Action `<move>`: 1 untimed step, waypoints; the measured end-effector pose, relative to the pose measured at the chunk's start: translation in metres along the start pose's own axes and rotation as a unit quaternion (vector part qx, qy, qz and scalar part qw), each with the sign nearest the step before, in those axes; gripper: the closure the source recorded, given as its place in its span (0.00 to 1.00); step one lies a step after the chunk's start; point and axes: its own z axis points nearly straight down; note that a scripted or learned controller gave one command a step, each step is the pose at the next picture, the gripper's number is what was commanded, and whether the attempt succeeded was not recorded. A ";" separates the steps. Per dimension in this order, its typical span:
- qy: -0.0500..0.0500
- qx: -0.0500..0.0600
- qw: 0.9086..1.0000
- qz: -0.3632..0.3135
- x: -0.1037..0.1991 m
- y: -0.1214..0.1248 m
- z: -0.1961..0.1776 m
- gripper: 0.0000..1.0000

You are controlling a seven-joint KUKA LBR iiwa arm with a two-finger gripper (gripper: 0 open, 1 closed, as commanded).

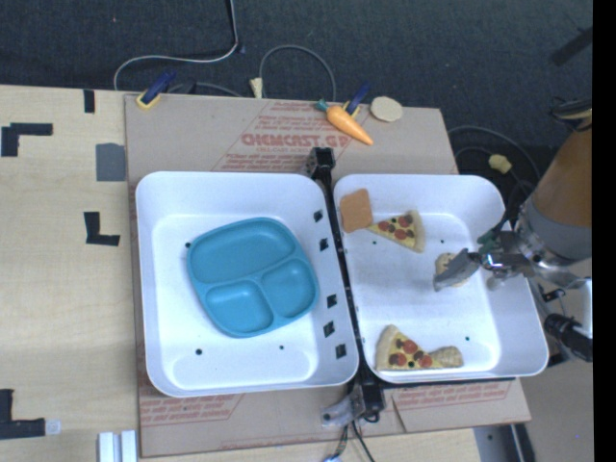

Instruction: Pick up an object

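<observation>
From the fixed overhead camera, the grey arm with its orange band reaches in from the right, and its two-finger gripper (452, 272) hangs low over the right-hand shallow white bin (481, 195). Right at the fingertips sits a small pale, crumbly-looking food piece (447, 263), pressed up against the metal; whether it is actually pinched between the fingers or merely beside them, I cannot tell, and the gap between the fingers is too blurred to call wide or narrow.

Candidates for the pick are scattered, presumably so each can be approached cleanly. A toy pizza slice with red toppings (400, 229) lies near the bin's far wall, just beside a flat brown square toast piece (355, 210). A second, longer toy pizza slice (417, 352) rests by the near wall, well apart from the gripper.

Over in the left-hand white bin (154, 258), a blue three-compartment plastic plate (252, 275) lies flat. Beyond both bins, an orange toy carrot (347, 124) and a pale round disc (387, 110) lie on the cardboard sheet (212, 133).

My read: the grasp is on, unconfirmed.
</observation>
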 end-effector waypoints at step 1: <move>-0.001 -0.003 1.000 -0.003 0.047 0.066 0.132 0.00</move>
